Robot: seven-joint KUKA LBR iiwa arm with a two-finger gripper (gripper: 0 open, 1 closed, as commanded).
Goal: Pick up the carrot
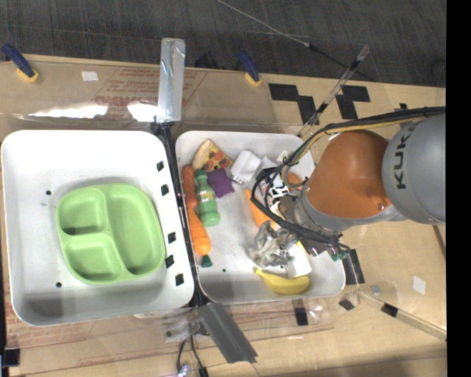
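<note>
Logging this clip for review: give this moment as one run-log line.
hand: low in right bin, near banana | carrot: against bin's left wall, apart from hand | green tray: in left bin

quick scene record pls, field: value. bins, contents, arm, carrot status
left bin: holds a green divided plate
right bin: holds the toy food
carrot: lies along the right bin's left wall, leafy end toward the near edge, untouched
next to the carrot: green bottle, purple piece, pizza slice
banana: near edge of the right bin
arm: reaches in from the right, over the right bin
tool: low in the right bin, just above the banana, away from the carrot
grip: cannot tell
</note>
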